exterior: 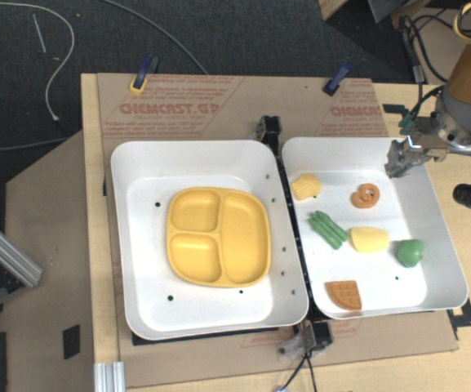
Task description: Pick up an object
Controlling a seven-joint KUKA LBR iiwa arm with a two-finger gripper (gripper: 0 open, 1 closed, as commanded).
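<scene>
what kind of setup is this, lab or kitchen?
Most likely a robotics lab test bench, not a kitchen. The two white bins sit on a cardboard sheet clamped to the bench, the food looks like toys, e.g. the toy doughnut, and loose cables lie on dark carpet.

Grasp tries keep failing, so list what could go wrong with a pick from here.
1. The green bean-like piece and the yellow lemon-like piece lie almost touching; closing on one may shove the other.
2. The green round piece sits near the right bin wall, which may block a finger.
3. The gripper hangs over the bin's far corner, away from every piece.
</scene>
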